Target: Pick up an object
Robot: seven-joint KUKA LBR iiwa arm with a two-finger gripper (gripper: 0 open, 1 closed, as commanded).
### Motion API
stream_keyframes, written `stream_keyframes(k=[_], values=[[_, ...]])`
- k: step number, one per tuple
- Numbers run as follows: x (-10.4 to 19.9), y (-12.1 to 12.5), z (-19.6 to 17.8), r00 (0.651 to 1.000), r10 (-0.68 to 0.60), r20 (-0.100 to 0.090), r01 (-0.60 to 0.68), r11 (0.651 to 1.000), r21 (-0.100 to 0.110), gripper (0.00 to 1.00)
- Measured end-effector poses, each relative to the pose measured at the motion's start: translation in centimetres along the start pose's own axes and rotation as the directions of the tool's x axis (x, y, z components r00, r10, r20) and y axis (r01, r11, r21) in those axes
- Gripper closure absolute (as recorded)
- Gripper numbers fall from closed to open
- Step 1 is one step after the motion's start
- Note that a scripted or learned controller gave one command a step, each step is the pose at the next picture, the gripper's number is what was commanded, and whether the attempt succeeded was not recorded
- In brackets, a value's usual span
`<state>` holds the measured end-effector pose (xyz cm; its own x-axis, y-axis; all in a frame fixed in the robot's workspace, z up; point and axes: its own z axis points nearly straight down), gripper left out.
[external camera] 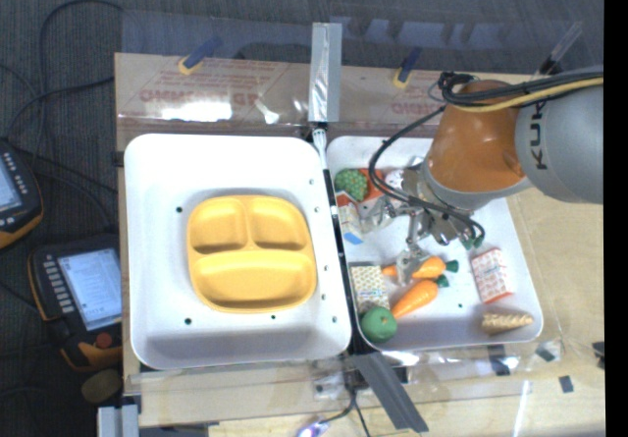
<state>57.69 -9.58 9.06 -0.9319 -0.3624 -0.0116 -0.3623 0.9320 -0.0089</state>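
Camera view: gripper (420, 246) hangs low in the right bin (518, 258) w/ jaws over the toy pile, can't tell if apart or together, upper carrot (424, 269) just below them, lower carrot (414, 298) beyond, prob. lining up a grab since the toys crowd there.

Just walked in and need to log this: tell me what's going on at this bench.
A grey KUKA arm reaches from the right over the right bin, its tool low above two toy carrots. Whether it grips anything cannot be told. A green ball, a strawberry and small packets lie around it. The left bin holds a yellow divided tray.
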Motion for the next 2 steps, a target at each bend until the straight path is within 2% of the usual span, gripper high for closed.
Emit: stream_keyframes(k=[1, 2], values=[[7.6, -2.0, -0.2, 0.989, 0.145, 0.005, -0.145, 0.989, 0.000, 0.00], [8.0, -0.7, -0.4, 0.992, 0.121, 0.022, -0.122, 0.993, 0.008, 0.00]])
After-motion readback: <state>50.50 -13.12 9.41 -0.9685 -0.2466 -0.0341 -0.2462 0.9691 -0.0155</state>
